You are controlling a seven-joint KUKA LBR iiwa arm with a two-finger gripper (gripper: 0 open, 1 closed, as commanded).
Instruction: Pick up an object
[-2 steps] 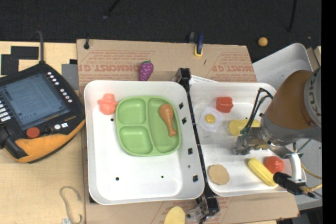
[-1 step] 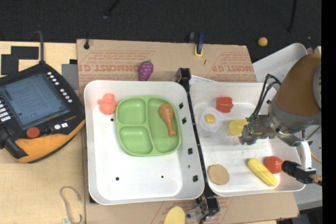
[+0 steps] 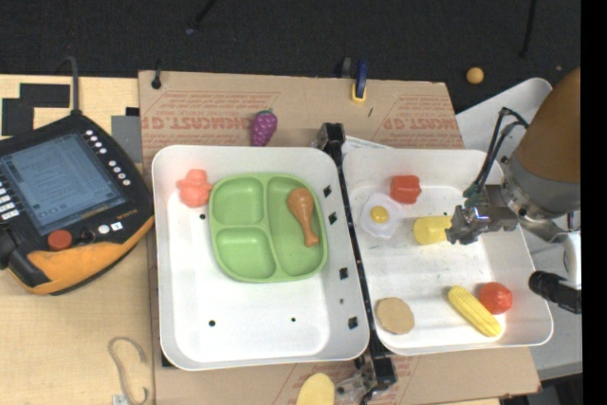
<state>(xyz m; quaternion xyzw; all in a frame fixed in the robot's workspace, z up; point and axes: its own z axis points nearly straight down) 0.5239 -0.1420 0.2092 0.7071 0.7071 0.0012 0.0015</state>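
- Oddly, I could read no whole word: the cardboard [image 3: 285, 109] behind the bins bore only reversed red print.
- I saw the gripper [image 3: 465, 228] low in the right bin [image 3: 531, 299], just beside the yellow block [image 3: 432, 230].
- I couldn't tell its grip state.

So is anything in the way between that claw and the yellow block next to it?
Nothing visible. The gripper sits right beside the yellow block in the right bin; the fried egg lies on the block's far side.
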